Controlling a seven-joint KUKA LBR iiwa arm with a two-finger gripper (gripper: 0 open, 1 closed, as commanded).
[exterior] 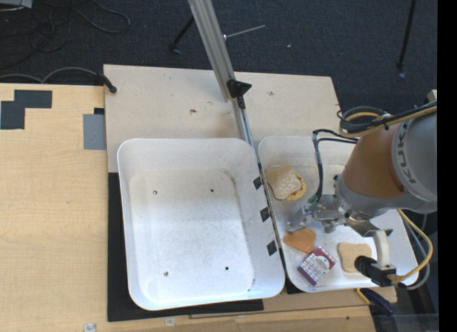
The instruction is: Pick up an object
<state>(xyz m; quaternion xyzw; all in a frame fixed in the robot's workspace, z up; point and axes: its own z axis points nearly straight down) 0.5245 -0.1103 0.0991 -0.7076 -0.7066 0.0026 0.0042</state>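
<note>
The gripper (308, 218) hangs low in the right bin (296, 284), just above the orange wedge (300, 239). I cannot tell its grip. It could bump the wedge away.

arm (389, 166): bent in from right | claw (303, 216): low

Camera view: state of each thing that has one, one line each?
Gripper: low in the right bin, open or shut unclear.
Sandwich: lying flat, untouched.
Orange piece: flat, just below the gripper.
Red packet: flat.
Toast slice: flat.
</note>
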